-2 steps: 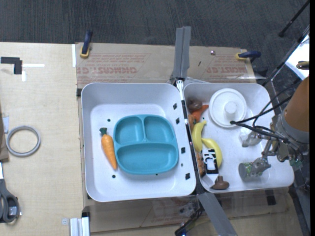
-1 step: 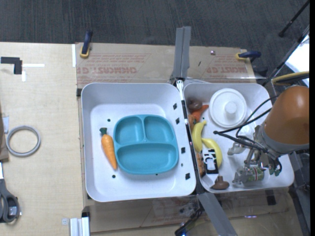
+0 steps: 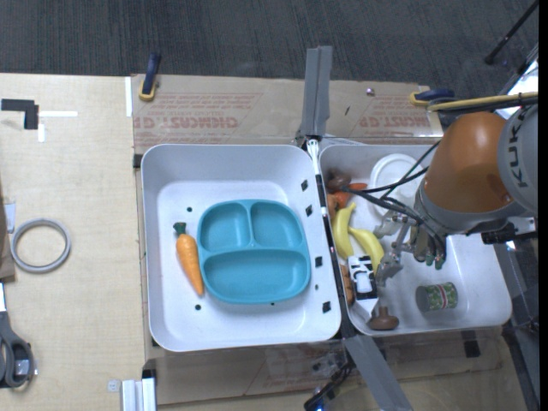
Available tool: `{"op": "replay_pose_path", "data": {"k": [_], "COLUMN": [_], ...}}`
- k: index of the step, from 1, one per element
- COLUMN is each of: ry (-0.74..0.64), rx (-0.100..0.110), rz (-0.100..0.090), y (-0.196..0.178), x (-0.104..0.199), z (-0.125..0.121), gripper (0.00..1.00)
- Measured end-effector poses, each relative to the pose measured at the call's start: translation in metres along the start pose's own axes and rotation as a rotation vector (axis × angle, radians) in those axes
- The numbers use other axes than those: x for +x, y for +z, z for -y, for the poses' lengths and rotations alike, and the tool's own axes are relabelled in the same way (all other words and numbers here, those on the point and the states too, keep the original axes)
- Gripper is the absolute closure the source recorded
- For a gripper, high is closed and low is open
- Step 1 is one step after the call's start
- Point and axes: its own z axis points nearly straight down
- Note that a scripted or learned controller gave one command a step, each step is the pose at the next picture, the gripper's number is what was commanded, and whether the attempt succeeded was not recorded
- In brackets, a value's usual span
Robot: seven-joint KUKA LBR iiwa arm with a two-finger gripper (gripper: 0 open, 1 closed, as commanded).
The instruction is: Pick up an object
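1. The arm [image 3: 467,174] reaches in from the right, its orange band above the right bin [image 3: 479,311], and the wrist hangs low over that bin's middle.
2. The gripper [image 3: 396,259] points down and left, near the bin's left side; cables and metal parts crowd it, so one cannot tell how its jaws stand, and nothing can be seen held in it.
3. A banana [image 3: 347,234] lies just left of the gripper, along the bin's left wall.
4. A green can [image 3: 437,296] lies on its side on the bin floor, below and right of the gripper, apart from it.
5. A small brown object [image 3: 383,320] sits near the bin's front edge, below the gripper.
6. A white round dish [image 3: 392,171] lies at the back of the right bin, partly under the arm.
7. The left bin [image 3: 163,315] holds a blue divided plate [image 3: 254,251], with a toy carrot [image 3: 189,259] just beside its left rim.
8. A grey ring [image 3: 38,244] lies on the surface, well left of both bins.
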Motion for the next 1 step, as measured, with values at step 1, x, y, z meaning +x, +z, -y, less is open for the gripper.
{"op": "replay_pose_path", "data": {"k": [1], "ry": [-0.070], "rx": [-0.002], "rz": [0.000], "y": [0.0002], "x": [-0.0284], "z": [-0.0110], "gripper": [0.00]}}
